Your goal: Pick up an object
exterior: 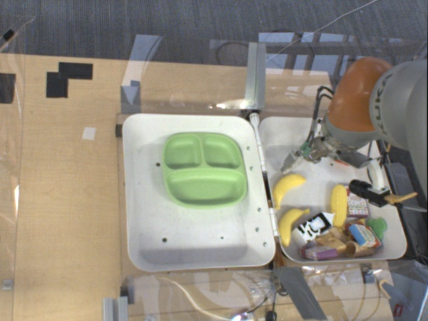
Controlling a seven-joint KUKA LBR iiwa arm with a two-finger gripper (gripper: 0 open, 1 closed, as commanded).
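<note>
The right bin (284, 129) holds a heap of small things. One yellow banana (286, 184) lies near the bin's middle left and a second banana (290, 223) lies below it. A yellow corn cob (339, 204) stands beside them, next to a black-and-white tag (314, 226), a brown box (324, 247) and several small packets (364, 236). My gripper (306, 154) hangs low over the bin's upper half, just above and to the right of the upper banana. Nothing shows between its tips.
The left bin (144, 179) carries a green divided plate (203, 168) at its centre. A metal divider (256, 79) rises between the two bins at the back. The grey arm with its orange band (358, 102) fills the upper right over the right bin.
</note>
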